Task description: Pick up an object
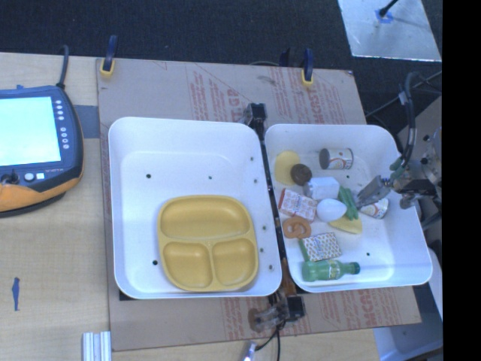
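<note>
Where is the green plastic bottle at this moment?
The green plastic bottle lies on its side near the front edge of the right white bin, just below the small checkered packet.

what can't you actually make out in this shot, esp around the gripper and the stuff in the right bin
- Gripper, camera view: small and blurred over the right bin; whether it holds anything is unclear.
- Small can: partly covered by the gripper, label unreadable.
- Packets and the green bottle: print too small to read.
- Arm: cut off at the right edge.
</note>
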Controlling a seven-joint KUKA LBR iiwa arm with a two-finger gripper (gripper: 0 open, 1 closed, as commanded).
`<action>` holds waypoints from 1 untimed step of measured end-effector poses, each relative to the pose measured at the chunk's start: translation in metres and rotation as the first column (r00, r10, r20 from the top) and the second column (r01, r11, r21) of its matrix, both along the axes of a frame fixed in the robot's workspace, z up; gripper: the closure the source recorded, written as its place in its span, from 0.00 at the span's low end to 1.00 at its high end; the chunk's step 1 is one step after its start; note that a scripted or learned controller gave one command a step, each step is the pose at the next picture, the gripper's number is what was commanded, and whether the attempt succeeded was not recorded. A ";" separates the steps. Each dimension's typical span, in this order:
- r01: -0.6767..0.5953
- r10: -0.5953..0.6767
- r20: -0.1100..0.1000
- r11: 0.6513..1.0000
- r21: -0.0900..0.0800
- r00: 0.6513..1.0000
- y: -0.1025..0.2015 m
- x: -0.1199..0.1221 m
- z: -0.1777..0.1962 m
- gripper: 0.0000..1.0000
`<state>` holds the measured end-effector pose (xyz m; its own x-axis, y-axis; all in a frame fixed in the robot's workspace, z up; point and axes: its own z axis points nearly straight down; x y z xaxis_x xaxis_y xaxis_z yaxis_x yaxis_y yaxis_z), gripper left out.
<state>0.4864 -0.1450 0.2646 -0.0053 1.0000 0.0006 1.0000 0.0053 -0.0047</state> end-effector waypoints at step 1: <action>-0.002 0.002 -0.004 1.000 -0.001 1.000 -0.007 0.119 -0.109 0.00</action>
